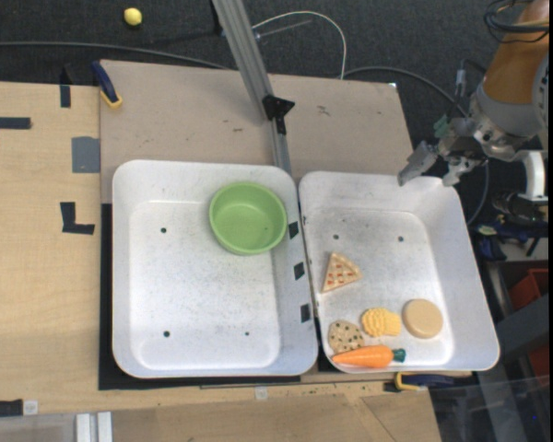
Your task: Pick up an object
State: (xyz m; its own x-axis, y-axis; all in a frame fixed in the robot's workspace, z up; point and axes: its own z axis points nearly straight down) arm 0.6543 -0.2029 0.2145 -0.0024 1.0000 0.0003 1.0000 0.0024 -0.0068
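Hovering beyond the right bin's (461, 247) far right corner, my gripper (430, 168) hangs open and empty; the pizza slice (339, 272) lies mid-bin, nearer the camera, its tip pointing away.

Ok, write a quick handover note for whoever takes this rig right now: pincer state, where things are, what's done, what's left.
Pincer: open, holding nothing, over the right bin's far right corner.
Right bin, near end: pizza slice, cookie, yellow piece, tan round piece, carrot against the near wall.
Left bin: green bowl.
Done: no pick so far.
Left: descend on an object, grasp, lift.
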